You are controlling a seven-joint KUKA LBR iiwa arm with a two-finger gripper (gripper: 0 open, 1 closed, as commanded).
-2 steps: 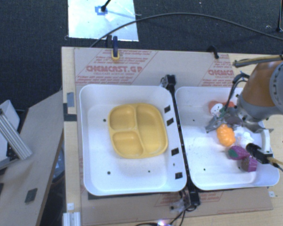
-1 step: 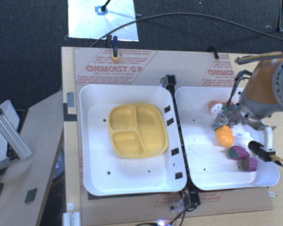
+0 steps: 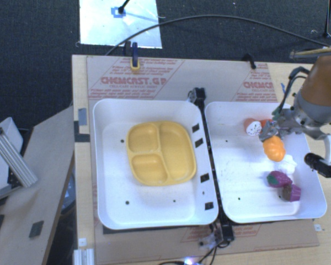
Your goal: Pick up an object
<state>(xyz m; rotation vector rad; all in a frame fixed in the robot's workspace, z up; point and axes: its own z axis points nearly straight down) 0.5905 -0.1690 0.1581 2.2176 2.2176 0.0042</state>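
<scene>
Two white bins on table (image 3: 171, 70); left bin (image 3: 110, 148) holds yellow divided plate (image 3: 160, 152). End effector (image 3: 271, 130) low over right bin (image 3: 231, 203), just above orange toy fruit (image 3: 274, 148), likely lining up grasp; finger state: cannot tell. Purple toys (image 3: 283, 184) near

An orange, rounded object (image 3: 274, 148) is seen in the right bin (image 3: 231, 203), toward its far right part, just beside a small orange-and-white piece (image 3: 254, 128) at its far left.
</scene>
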